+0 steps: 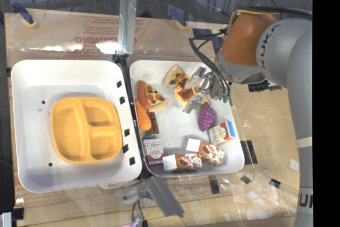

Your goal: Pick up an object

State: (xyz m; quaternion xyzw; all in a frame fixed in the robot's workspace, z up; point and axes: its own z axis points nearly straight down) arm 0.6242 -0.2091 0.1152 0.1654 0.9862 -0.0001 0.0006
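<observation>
The hand is seen low in the right bin, near its far right corner, over a pizza slice. Whether anything is held cannot be told. A purple grape bunch lies just beside it. A slip or a double pick is judged likely from crowding. Open room is left mid-bin; the right wall is near.
</observation>
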